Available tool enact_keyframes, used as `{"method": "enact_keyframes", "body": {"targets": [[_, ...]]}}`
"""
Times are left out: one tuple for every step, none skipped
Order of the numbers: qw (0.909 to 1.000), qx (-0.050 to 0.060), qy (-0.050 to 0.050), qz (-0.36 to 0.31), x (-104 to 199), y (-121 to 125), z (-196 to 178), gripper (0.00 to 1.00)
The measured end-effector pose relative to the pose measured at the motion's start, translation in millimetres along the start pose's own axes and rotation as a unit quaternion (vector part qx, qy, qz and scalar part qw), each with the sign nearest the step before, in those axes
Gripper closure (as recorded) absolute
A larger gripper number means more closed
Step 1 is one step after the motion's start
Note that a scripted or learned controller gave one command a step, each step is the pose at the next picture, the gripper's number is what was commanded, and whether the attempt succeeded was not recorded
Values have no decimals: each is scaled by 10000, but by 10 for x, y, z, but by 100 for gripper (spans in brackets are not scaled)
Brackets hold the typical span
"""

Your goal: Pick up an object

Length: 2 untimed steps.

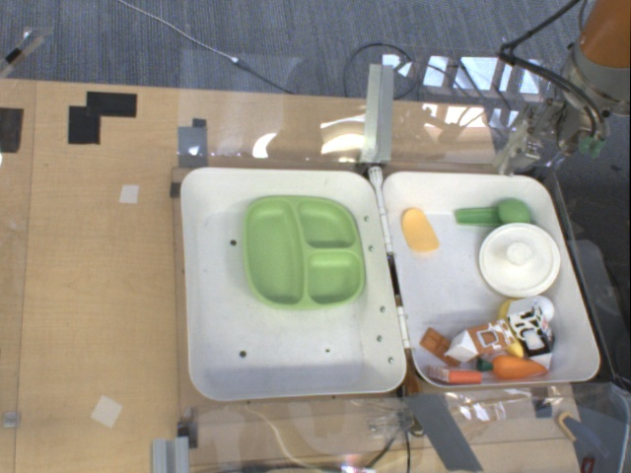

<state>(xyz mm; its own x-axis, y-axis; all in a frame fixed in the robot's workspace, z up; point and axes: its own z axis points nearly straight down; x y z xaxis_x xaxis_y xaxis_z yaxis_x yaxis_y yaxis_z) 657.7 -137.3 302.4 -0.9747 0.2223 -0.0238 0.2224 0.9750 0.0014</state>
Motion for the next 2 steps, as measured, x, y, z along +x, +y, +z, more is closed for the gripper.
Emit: {"method": "enact_keyframes", "body": {"targets": [[9791,-14,86,-2033,463,-479,686,100],[9789,-15,69,-2044,454,-459,670,0]]}}
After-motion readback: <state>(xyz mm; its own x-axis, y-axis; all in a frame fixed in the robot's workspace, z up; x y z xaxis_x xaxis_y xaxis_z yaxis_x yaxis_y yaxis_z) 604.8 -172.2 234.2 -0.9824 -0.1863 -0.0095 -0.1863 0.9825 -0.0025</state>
